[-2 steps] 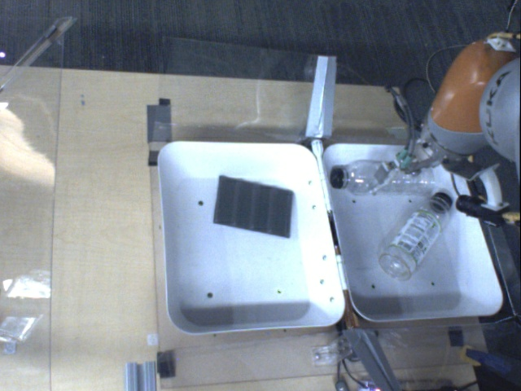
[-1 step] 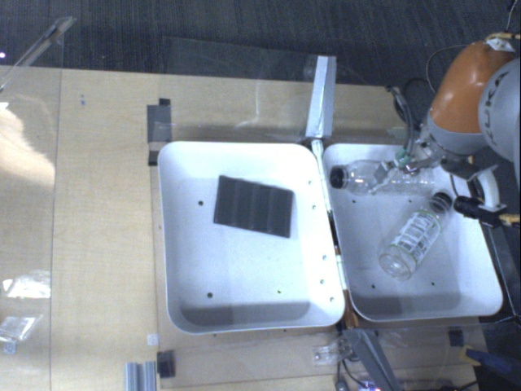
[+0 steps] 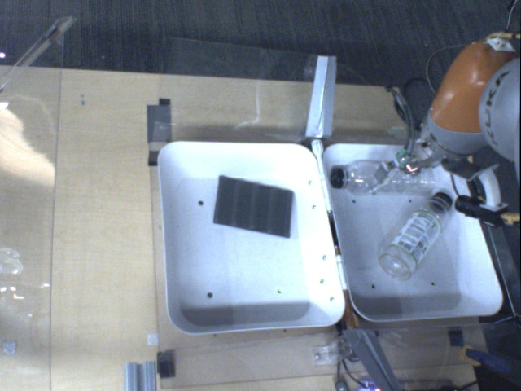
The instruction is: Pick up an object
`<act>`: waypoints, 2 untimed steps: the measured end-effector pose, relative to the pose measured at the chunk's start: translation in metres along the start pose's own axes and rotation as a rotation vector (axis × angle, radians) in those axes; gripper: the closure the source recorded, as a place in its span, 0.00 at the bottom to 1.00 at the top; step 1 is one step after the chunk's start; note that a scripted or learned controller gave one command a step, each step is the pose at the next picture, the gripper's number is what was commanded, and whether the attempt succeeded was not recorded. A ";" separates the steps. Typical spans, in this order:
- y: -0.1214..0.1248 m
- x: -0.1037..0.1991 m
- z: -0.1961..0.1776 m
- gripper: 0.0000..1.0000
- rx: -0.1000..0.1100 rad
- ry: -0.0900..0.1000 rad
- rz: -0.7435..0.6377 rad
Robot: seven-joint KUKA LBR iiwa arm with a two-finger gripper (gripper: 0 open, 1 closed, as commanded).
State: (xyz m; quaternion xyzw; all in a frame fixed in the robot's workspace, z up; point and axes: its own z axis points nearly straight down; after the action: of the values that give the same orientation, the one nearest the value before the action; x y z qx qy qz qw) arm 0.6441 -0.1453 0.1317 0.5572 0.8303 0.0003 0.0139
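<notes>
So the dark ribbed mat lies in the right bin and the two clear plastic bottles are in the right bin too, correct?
Not quite. The camera view shows the dark ribbed mat lying in the left bin, not the right one. The two clear plastic bottles, one near the back edge and one lying at a slant, are indeed in the right bin.

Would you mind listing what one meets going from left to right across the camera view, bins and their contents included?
Left bin → dark grey ribbed pad lying in it → right bin → clear bottle with a black cap lying on its side at the bin's far edge → second clear bottle lying slantwise → arm's orange band.
</notes>
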 end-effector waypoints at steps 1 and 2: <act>0.002 0.000 0.001 0.00 -0.003 0.000 -0.059; 0.012 -0.006 0.007 0.00 0.012 0.015 -0.100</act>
State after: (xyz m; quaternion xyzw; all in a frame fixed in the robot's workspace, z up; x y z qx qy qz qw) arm 0.6578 -0.1462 0.1254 0.5149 0.8572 -0.0011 0.0042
